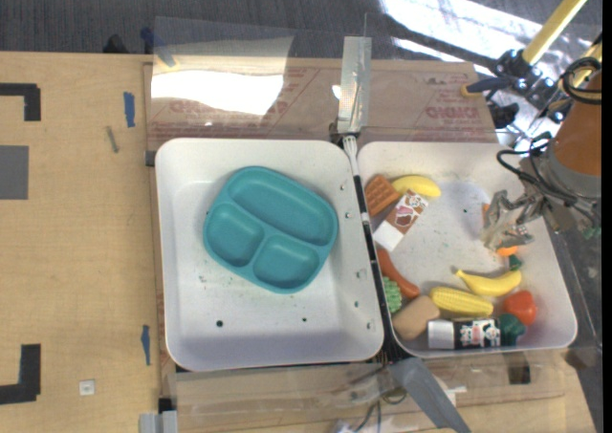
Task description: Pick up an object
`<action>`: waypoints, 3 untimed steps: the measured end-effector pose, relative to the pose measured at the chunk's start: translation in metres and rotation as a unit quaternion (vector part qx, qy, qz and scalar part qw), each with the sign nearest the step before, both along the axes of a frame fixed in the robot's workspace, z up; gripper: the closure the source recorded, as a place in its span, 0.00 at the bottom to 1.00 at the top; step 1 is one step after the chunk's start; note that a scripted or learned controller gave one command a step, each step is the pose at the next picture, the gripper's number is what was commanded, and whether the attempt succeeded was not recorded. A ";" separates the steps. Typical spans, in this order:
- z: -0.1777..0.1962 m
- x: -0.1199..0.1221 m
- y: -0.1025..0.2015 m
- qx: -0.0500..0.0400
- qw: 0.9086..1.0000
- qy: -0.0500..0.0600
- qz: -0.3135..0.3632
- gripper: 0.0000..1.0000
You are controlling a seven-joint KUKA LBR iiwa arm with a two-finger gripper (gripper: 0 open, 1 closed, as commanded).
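A KUKA arm reaches in from three o'clock over a desk (67, 230) carrying two shallow white bins, its end effector (505, 221) hanging low over the right bin (449, 159). How wide the end effector stands cannot be told from this slanted overhead view, and nothing can be seen gripped in it.

The clutter looks sorted by purpose. The left bin (182, 307) carries a single teal divided plate (272, 227), seemingly set apart as a drop-off spot, while every small item is heaped in the right bin, within the arm's shortest reach.

The likeliest target is a small orange piece (511, 252), lying just beside the end effector at about six o'clock; whether the two touch is unclear. A yellow banana (491, 280) lies a little farther out in the same direction. Below it, toward seven o'clock, rest a corn cob (462, 302) and a dark bottle (466, 333) on its side, with a red tomato-like toy (520, 306) near the bin's five o'clock corner. A second banana (417, 186) and a white carton (403, 216) sit well apart at nine to ten o'clock, near the divider.

The pick appears not yet made.
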State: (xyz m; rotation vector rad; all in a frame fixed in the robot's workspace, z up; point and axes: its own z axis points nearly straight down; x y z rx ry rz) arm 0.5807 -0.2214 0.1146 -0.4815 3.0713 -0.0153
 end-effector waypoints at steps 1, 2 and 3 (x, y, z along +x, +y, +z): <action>-0.001 0.000 0.000 0.000 1.000 0.001 0.000 0.00; -0.026 -0.001 0.001 0.002 1.000 0.011 -0.023 0.00; -0.011 0.004 0.002 0.001 1.000 0.003 -0.022 1.00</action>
